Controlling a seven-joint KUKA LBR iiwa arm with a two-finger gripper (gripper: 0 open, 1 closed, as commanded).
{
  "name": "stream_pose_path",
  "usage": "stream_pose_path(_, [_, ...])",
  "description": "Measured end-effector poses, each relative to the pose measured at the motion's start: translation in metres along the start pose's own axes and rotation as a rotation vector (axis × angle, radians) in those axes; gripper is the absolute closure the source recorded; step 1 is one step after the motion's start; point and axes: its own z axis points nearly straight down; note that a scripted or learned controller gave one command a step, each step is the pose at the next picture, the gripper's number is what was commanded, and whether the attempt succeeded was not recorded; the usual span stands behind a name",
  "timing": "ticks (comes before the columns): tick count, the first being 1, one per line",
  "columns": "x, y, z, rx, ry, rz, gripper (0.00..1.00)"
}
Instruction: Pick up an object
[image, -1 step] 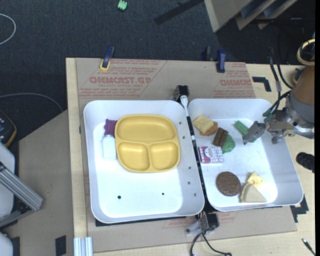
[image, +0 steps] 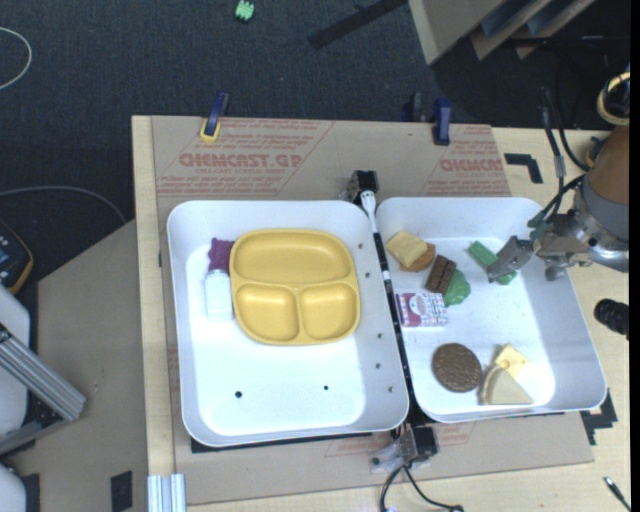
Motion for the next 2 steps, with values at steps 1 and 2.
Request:
stream_pose_path(1, [0.008, -0.001, 0.046, 0.006, 0.002, 0.000, 0.00])
stream_pose_path(2, [0.000, -0.002, 0.105, 0.007, 0.002, 0.001, 0.00])
